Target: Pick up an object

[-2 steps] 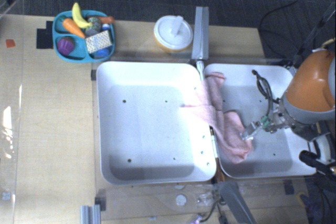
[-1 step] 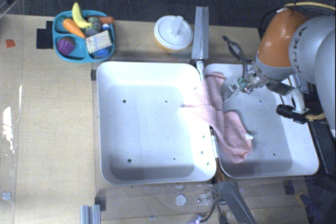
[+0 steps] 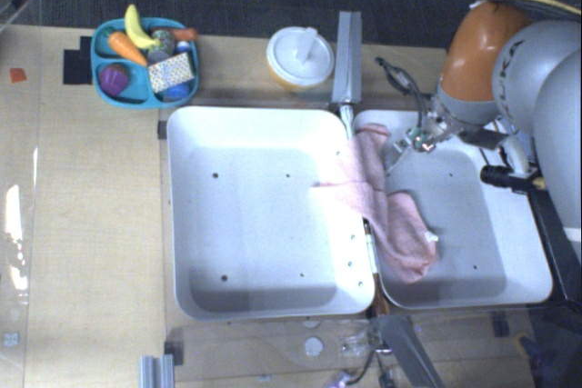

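The pincer (image 3: 400, 150) stood low over the far left part of the right bin (image 3: 509, 286), just beside the upper end of the pink cloth (image 3: 396, 227). Its fingers were small and dark in the camera view, and we could not tell whether they were wide, narrow or closed on the fabric, so we leave that undecided.

We judged that the step in hand was the approach or the first grasp on the cloth, because nothing was lifted: the cloth lay flat and slack on the bin floor. The next move, in our opinion, called for the fingers to go down on a thick fold near the top of the cloth, to close firmly, and then to rise straight up. A soft thing like this can slip out if only a thin edge is taken.

The cloth was pale pink, long and crumpled. It lay along the left wall of the right bin, and one part of it hung over the divider into the left bin (image 3: 255, 223). Its lower end was bunched into a rounder heap with a small white tag or corner.

Behind the bins we saw a blue tray (image 3: 102, 94) with toy food and a white lidded cup (image 3: 300, 57), both well apart from the arm
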Controlling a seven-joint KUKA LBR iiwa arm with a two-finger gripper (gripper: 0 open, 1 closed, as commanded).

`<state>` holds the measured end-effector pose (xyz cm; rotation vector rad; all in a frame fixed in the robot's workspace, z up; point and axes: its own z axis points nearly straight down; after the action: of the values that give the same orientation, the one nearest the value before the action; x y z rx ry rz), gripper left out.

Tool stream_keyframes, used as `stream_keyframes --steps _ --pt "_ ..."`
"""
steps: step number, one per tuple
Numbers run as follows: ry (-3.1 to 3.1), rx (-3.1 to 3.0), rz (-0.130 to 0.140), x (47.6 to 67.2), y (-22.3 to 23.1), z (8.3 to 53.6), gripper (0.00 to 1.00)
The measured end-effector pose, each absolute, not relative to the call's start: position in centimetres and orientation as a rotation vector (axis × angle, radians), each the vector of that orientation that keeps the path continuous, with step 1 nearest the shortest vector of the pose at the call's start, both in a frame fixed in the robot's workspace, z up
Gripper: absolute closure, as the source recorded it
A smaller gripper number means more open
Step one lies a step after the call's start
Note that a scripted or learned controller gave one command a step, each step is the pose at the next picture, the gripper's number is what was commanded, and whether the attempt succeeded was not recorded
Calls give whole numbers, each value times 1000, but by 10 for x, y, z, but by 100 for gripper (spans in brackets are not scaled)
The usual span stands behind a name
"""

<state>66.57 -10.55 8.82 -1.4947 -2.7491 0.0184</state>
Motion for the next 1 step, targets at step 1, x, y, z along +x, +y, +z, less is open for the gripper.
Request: stream_keyframes --steps 1 --pt "-2809 -1425 -1 656 -92 88 0"
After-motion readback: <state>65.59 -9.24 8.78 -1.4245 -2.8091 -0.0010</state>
